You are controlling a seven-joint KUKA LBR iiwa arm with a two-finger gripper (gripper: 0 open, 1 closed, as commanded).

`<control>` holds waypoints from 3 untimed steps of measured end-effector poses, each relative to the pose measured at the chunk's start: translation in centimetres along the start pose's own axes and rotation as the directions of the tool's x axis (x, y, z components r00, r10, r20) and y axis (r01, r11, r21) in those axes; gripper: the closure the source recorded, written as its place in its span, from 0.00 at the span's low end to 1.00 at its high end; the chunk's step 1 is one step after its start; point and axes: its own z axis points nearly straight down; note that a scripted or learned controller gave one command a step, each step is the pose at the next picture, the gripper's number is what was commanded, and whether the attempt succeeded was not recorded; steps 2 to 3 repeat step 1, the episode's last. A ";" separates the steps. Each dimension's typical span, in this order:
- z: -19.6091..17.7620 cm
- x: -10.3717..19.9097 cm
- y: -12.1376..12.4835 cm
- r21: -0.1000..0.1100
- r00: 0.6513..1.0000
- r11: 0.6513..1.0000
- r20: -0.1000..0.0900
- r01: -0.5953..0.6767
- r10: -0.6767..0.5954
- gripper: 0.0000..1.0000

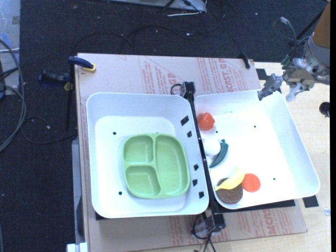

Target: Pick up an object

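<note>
Dark carpet with loose black cables surrounds a light wooden desk (142, 70) printed with faint red lettering. On the desk sit two shallow white bins side by side. At the far left corner of the desk, a blue and yellow clamp (82, 63) grips the edge.

The left bin (105, 114) holds a pale green plate (156, 165) with three compartments, lying flat near the middle of the bin floor.

The right bin (283, 140) holds several small things gathered along its left side, close to the wall shared with the other bin. Farthest from the camera is an orange-red ball (206, 121). Just below it lies a white round object (211, 147), with a dark green curved piece (221, 152) touching its right side. Nearer the front edge, a brown round object (229, 193) sits with a yellow banana-shaped piece (232, 180) resting across its top. A red-orange round object (251, 182) lies just beside them on the right.

The grey arm enters from the upper right. Its hand (282, 87) hovers above the far right corner of the right bin, well apart from all the objects. Its two fingers are spread apart, and nothing is between them.
</note>
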 end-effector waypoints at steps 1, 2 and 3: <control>-6.5 -0.9 -0.5 -0.005 0.999 0.999 0.002 0.048 -0.048 0.00; -6.5 -0.9 -0.5 -0.005 0.999 0.999 0.002 0.048 -0.048 0.00; -6.5 -0.9 -0.5 -0.005 0.999 0.999 0.002 0.048 -0.048 0.00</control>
